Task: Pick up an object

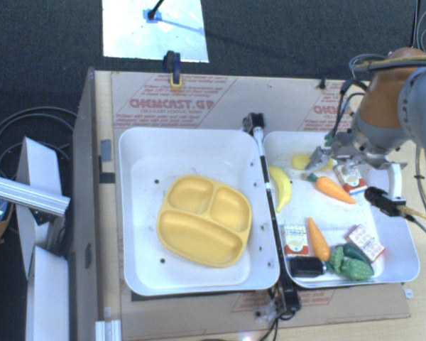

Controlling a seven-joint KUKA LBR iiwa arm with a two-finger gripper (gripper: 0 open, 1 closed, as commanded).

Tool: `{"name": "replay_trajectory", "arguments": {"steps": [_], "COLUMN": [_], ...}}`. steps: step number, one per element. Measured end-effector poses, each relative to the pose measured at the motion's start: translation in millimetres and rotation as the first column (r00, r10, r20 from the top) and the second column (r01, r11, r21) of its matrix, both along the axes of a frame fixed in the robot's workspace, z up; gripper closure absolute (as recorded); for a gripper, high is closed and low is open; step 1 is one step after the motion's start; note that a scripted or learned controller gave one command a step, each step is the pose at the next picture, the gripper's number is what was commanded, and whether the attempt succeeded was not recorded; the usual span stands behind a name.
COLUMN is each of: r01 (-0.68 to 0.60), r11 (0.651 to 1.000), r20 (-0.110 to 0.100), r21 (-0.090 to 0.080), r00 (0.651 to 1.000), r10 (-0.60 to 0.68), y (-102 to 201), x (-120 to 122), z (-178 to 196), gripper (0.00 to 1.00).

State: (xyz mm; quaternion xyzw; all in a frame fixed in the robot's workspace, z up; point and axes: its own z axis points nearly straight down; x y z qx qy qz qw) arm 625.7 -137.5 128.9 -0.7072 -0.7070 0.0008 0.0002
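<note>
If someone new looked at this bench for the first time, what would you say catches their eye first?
Probably the yellow divided plate, lying alone in the left bin. Next, the clutter of toy food in the right bin: a banana by the divider, two carrots and small cartons. The grey and orange arm leans in from the right, its tool low over that bin's far end.

A robotics lab: robot arm point(401, 98) over a cardboard-topped bench point(199, 98), loose cables point(14, 130) at its left edge.
</note>
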Motion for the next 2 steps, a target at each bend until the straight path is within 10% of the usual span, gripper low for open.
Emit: {"name": "replay_trajectory", "arguments": {"steps": [1,2], "r01": [0.0,0.001], "r11": [1.0,1.0], "r20": [-0.017,-0.018], "r21": [-0.008,-0.005], "r00": [1.0,1.0], "r10": [0.0,-0.001], "y": [18,17], "x": [42,41], "z": [-39,-26], "gripper": [0.0,1.0]}}
